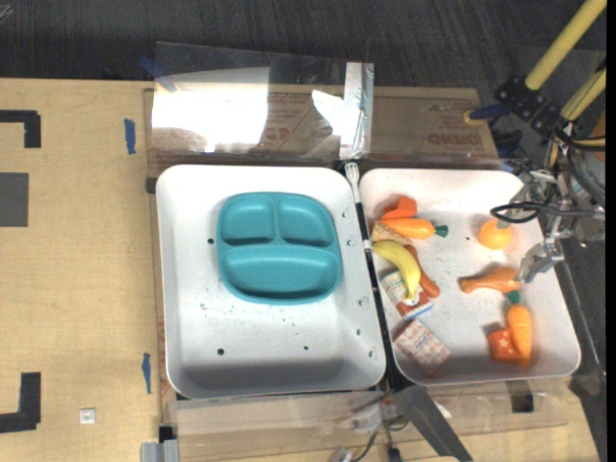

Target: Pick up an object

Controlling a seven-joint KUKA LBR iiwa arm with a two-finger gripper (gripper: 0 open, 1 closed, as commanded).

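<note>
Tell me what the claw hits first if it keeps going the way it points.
Probably the drumstick: the claw points down and left at its thick end in the right bin. Depth is unclear, so it may pass just above.

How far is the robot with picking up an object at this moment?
Nothing looks picked yet. The gripper is low in the right bin, next to the orange drumstick-shaped toy, but no object is visibly between its fingers. The banana and the other toys lie on the bin floor. Gripping and lifting are left.

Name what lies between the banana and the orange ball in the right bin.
In the camera view, a carrot lies between the banana and the orange ball, then bare white bin floor.
</note>
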